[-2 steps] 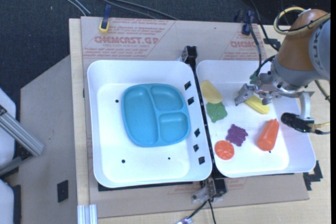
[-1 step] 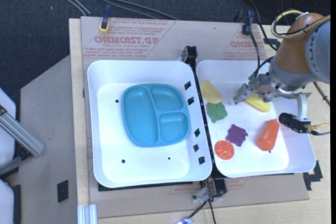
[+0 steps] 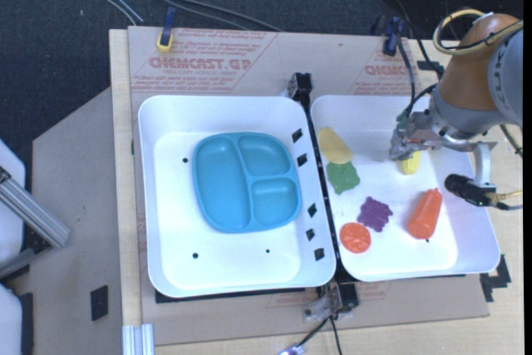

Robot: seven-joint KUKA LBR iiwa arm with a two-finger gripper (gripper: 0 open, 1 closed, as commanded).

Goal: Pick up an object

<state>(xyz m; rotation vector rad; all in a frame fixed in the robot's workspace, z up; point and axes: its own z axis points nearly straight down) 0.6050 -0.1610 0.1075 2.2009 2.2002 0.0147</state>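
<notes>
The arm reaches in from the right, and its end effector (image 3: 405, 152) is low over the right bin (image 3: 474, 262), in the upper part of it. A small yellow object (image 3: 410, 166) lies just below the tip — it seems to touch it, but the tip is too small and dark to read more. In the same bin lie a pale yellow piece (image 3: 335, 146), a green piece (image 3: 342, 176) just under it, a purple piece (image 3: 376, 214), a round orange-red piece (image 3: 356, 239) and an orange carrot-like piece (image 3: 425, 213). The left bin (image 3: 166, 262) holds a blue divided plate (image 3: 246, 180). Both bins rest on the tabletop (image 3: 216, 62).
</notes>
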